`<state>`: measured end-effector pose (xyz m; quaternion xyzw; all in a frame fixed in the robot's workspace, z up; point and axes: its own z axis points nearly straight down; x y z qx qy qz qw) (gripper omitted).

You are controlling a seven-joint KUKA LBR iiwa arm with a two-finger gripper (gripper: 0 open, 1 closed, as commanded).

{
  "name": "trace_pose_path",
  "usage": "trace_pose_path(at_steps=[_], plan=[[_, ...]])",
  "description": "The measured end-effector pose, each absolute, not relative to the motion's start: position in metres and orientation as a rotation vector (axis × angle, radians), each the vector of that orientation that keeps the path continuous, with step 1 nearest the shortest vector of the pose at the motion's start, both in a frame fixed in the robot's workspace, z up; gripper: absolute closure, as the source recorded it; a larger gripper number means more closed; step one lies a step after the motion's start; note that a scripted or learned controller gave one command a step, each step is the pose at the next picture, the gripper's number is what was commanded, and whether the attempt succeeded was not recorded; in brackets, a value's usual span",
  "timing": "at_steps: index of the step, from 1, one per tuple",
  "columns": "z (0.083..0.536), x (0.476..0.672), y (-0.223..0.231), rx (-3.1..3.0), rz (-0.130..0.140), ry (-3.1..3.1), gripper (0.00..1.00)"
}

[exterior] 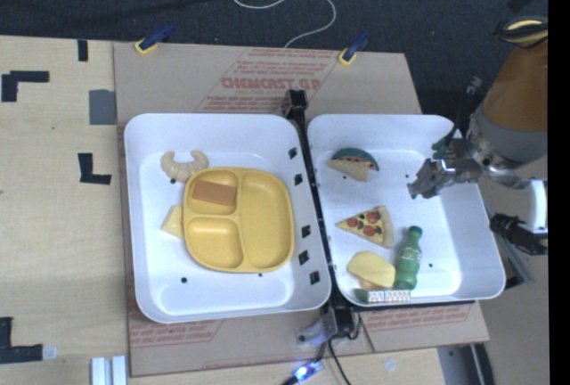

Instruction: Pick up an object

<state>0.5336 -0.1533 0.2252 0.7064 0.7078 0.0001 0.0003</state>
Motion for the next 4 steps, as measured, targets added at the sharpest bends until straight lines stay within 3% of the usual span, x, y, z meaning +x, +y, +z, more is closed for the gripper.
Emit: trace_pose_path(at_steps=[1, 3, 4], plan=[[0.223, 0.512, -0.100, 2.218, -0.002, 2.229, 1.00], [0.233, 0.500, -0.004, 2.216, -0.002, 2.232, 1.00], [0.215, 0.498, 0.009, 2.221, -0.006, 2.226, 1.00]])
